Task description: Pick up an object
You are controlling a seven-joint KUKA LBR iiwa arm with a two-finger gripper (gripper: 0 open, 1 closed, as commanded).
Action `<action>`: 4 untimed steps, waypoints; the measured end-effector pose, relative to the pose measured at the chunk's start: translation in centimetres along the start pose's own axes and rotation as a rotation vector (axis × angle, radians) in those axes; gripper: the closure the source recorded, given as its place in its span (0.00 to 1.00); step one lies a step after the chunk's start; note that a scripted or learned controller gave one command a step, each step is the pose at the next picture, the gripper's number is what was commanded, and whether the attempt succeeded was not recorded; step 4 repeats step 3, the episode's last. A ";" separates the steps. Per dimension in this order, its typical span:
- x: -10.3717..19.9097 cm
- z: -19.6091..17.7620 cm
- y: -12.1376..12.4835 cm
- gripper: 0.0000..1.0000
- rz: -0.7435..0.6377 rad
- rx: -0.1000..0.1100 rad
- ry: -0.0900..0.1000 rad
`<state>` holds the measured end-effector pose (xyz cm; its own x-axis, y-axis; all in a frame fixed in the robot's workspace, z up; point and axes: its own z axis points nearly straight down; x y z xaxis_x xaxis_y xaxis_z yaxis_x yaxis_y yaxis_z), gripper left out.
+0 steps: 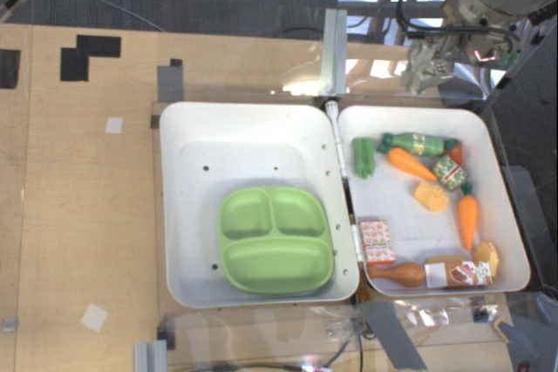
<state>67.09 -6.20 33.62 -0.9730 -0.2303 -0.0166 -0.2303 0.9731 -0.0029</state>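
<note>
1. i have the gripper [427,65] parked above the far rim of the right bin [497,154], outside the bin and clear of everything in it; from this angle i cannot tell its state, and nothing shows in its hold.
2. the pickable things all lie in the right bin: a green bottle [418,143] along the far side, an orange carrot [410,163] just beside it, a green pepper [363,158] near the divider, a yellow wedge [431,196] mid-bin, a second carrot [468,220] towards the right wall.
3. along the near wall sit a small red-and-white box [376,241] and a brown bottle [443,273]; i judge them awkward because the wall crowds a descent.
4. the left bin [187,187] holds a green divided plate [275,238].
5. no pick has begun, i judge; the bottle and carrot nearest the gripper touch, so a closing grasp may nudge one.
</note>
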 end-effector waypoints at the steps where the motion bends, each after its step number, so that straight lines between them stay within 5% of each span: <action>1: 6.4 1.4 -0.8 1.00 -0.198 -0.001 0.006; 2: 0.1 -0.9 3.1 1.00 -0.171 -0.004 0.003; 3: 7.4 6.6 -0.2 1.00 -0.247 -0.003 0.011; 4: 7.4 6.6 -0.2 1.00 -0.247 -0.003 0.011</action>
